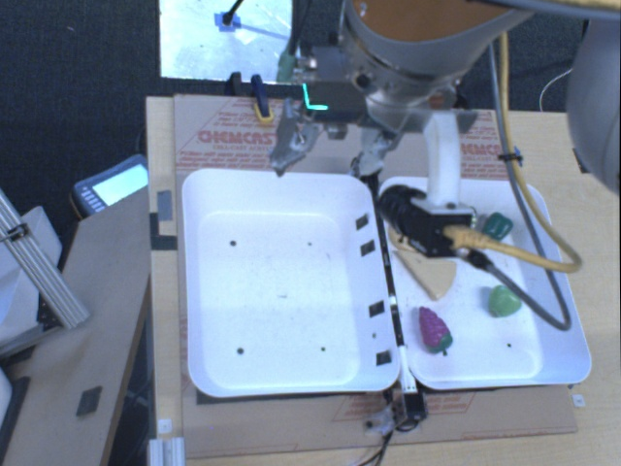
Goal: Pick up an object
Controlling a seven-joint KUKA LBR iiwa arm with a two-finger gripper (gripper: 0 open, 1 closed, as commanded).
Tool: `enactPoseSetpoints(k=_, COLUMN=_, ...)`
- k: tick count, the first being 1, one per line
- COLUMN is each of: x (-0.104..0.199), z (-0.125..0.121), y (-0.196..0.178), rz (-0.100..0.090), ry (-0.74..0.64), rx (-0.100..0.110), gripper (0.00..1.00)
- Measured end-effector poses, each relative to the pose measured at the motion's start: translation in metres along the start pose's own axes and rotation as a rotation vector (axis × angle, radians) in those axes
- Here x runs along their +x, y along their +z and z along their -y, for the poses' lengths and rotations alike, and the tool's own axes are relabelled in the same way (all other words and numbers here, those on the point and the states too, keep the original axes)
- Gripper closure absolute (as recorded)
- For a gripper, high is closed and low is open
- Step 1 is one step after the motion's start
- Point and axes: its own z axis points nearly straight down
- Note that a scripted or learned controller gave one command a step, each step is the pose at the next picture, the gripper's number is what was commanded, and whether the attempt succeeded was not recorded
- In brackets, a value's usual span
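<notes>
Gripper (pixel 325 158) open above left bin (pixel 209 260) rim; arm (pixel 427 17) cropped at top

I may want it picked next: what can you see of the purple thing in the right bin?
The purple thing is a small, bumpy, oval piece, magenta with a dark bit at its lower end; it looks like a plastic toy fruit. It lies on the floor of the right bin, near the divider, below the tan wedge and apart from it. Nothing else touches it.

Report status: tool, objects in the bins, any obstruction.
Tool open, holding nothing, high over left bin's back edge. Purple berry, green piece, tan wedge in right bin. Yellow cable draped across right bin.
</notes>
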Motion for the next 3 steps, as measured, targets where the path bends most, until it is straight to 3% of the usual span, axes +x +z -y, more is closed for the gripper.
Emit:
enactPoseSetpoints(k=1, x=0.0, z=0.0, y=-0.011, rz=-0.002, ry=-0.004, rx=-0.002, gripper=1.0)
enactPoseSetpoints(k=2, x=0.0, z=0.0, y=-0.011, rz=-0.001, ry=-0.006, rx=-0.001, gripper=0.0)
enactPoseSetpoints(k=3, x=0.001, z=-0.001, y=-0.022, rz=-0.003, ry=-0.009, rx=-0.003, gripper=1.0)
